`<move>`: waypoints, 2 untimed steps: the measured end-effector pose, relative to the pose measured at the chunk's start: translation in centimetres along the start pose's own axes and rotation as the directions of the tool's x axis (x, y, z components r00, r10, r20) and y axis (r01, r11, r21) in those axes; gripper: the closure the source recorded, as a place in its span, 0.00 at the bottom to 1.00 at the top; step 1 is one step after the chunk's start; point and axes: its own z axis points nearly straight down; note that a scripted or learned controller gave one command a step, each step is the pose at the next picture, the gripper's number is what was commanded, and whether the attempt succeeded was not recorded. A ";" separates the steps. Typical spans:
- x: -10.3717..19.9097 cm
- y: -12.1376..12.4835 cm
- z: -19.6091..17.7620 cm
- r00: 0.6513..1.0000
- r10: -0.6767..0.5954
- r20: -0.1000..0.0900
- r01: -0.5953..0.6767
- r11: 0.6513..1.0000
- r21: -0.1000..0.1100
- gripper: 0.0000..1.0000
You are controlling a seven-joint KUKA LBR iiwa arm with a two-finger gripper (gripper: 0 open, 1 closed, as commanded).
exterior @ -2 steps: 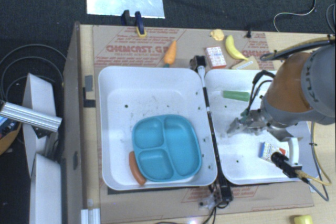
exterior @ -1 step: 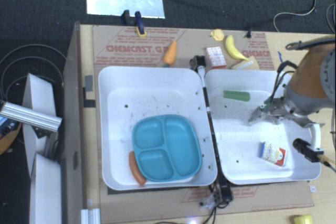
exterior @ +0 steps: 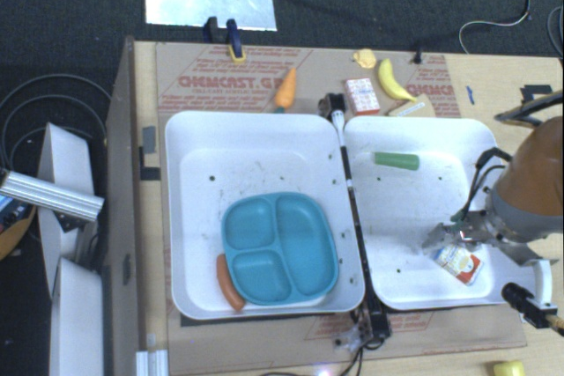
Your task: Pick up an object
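In the right bin [exterior: 423,132] a small white and red carton [exterior: 462,263] lies near the front right corner. A green cylinder [exterior: 397,160] lies near that bin's back wall. My gripper [exterior: 452,237] hangs low at the carton's upper left edge, right over it or touching it; which one is unclear. The grey wrist and orange band [exterior: 536,176] reach in from the right and hide the bin's right wall. In the left bin [exterior: 189,189] sit a blue divided plate [exterior: 280,247] and an orange sausage [exterior: 229,281] by the plate's front left.
Behind the bins on the cardboard lie a carrot [exterior: 284,89], a small red-patterned box [exterior: 361,96] and a banana [exterior: 391,80]. A black divider rail [exterior: 348,189] runs between the two bins. Cables loop beside the wrist at the right.
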 end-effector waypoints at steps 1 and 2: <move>8.6 4.5 -6.8 1.000 -0.016 0.001 0.016 1.000 -0.014 0.00; 5.5 5.5 1.3 1.000 -0.002 0.003 0.002 1.000 -0.006 0.00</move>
